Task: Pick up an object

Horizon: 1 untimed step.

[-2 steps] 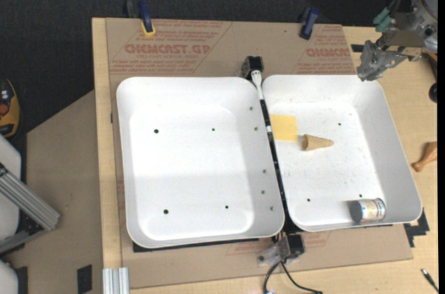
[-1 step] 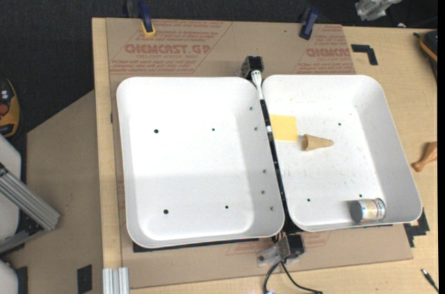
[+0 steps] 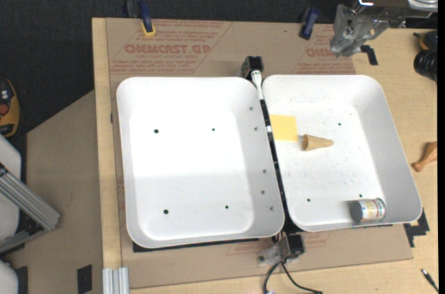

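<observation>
Cone (image 3: 316, 142), tan and tapered, lies beside a yellow square (image 3: 284, 127).

Blue clamps (image 3: 144, 13) (image 3: 309, 21) on cardboard sheet (image 3: 208, 42); black cable (image 3: 292, 279) at front edge.

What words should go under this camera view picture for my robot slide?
Robot gripper hovers above the right bin, which holds a yellow square, a small cone and a little can.
</observation>
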Motion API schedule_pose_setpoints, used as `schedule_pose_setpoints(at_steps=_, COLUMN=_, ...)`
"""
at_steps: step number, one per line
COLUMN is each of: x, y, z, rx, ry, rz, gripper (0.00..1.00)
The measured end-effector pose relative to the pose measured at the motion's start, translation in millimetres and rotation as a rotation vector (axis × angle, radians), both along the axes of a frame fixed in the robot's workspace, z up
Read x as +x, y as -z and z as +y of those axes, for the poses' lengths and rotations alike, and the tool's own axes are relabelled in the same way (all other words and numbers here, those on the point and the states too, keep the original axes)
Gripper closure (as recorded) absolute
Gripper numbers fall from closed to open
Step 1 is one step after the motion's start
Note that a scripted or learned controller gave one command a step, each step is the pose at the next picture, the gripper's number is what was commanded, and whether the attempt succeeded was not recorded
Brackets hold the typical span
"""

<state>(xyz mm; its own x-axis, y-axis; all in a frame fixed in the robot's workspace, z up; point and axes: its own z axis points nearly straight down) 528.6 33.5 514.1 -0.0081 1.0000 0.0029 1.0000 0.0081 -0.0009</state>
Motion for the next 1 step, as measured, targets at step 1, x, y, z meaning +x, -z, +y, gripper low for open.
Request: schedule_pose_setpoints(at_steps=1, x=-51.8, y=14.7, z=21.7, rx=-0.002, ry=0.004, rz=0.003, gripper=1.0)
